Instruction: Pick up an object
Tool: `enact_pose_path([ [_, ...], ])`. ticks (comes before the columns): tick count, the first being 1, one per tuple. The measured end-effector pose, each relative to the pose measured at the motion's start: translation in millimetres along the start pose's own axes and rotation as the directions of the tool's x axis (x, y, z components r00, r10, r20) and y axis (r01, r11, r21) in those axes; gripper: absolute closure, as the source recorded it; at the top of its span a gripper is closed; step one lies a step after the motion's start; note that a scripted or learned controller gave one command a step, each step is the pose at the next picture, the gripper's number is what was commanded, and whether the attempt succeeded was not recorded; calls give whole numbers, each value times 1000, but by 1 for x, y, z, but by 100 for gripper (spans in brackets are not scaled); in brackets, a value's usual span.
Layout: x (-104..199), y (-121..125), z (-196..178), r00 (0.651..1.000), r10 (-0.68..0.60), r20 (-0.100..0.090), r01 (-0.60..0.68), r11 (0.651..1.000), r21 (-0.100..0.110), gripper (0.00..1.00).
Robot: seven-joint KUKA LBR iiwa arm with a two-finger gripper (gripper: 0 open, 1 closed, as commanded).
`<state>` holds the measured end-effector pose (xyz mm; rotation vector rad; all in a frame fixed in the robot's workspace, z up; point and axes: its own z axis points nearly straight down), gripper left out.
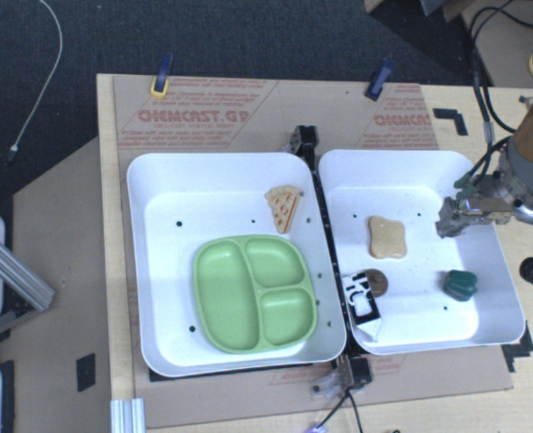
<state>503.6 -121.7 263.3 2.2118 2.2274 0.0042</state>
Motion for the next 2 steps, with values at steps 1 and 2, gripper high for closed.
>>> enact_pose_path([
  [1, 42, 21, 4, 1000, 2, 0, -2, 1000, 1, 100],
  [2, 80, 32, 12, 1000, 6, 0, -6, 1000, 3, 100],
])
